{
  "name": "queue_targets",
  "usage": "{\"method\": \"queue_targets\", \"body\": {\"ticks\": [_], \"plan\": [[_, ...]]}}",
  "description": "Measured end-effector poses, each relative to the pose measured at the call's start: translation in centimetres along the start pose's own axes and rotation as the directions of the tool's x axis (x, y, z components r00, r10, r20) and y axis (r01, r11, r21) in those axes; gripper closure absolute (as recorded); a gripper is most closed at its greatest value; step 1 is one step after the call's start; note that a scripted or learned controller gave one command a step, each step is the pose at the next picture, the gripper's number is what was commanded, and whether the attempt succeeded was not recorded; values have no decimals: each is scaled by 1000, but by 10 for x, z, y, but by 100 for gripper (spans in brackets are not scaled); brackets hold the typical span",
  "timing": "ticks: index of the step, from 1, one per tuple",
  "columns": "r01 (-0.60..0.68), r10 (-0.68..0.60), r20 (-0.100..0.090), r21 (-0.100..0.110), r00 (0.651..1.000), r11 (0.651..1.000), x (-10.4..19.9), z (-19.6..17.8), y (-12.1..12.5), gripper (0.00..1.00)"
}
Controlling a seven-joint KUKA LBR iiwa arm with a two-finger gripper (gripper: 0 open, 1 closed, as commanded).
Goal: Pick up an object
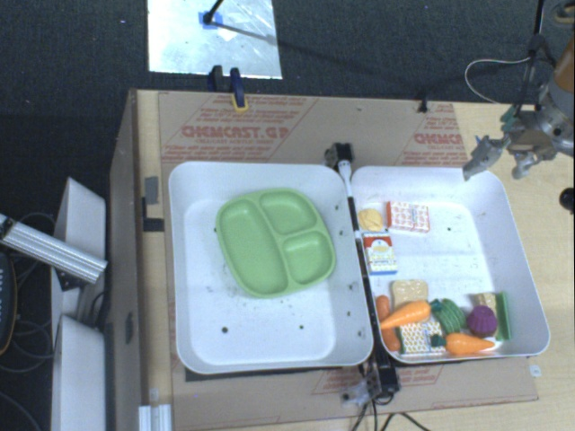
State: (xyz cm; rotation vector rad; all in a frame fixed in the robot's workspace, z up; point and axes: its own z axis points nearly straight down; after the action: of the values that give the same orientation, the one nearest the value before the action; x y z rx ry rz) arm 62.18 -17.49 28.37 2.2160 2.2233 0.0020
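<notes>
My gripper (496, 165) hangs open above the far right corner of the right bin (512, 232), with nothing between its fingers. In that bin lie a red-and-white box (408, 215), a small yellow piece (370, 217) and a little carton (381, 253) near the divider. A cluster at the near end holds a toast slice (410, 291), an orange carrot (404, 313), a green vegetable (449, 314), a purple item (482, 320), a second carrot (467, 343) and a checkered cracker (420, 338). All of them lie well below and to the left of the gripper.
The left bin (202, 268) bears a green divided plate (274, 241). A black clip (340, 156) sits at the far end of the wall between the bins. Cardboard (269, 124) lines the bench under both bins.
</notes>
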Motion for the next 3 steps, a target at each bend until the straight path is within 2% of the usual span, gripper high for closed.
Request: {"method": "queue_targets", "body": {"ticks": [1,2,3], "plan": [[-2,2,0,4,1000,1000,-32,119,-88,0],[-2,2,-1,1,1000,1000,-22,199,-136,0],[-2,2,0,-2,1000,1000,-22,188,-135,100]]}}
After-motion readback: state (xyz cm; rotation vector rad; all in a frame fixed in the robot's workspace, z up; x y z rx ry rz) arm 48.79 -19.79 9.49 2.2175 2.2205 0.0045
